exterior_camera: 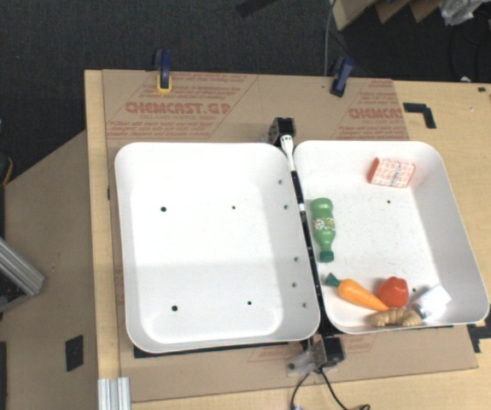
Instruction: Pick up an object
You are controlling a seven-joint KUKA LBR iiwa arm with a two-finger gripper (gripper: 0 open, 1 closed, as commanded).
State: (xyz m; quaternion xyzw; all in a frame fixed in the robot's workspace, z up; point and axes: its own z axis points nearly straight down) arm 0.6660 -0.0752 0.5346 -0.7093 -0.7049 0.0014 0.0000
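Lengthwise, the green bottle (322, 227) lies along the left wall of the right bin (450, 229), its narrow end toward the near edge. Nearer the front lie a carrot (358, 294), its tip pointing left, and a red tomato (392, 291).

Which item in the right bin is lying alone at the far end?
The pink patterned packet, near the right bin's far corner. The carrot, red tomato and ginger root cluster at the near edge; the green bottle lies along the left wall.
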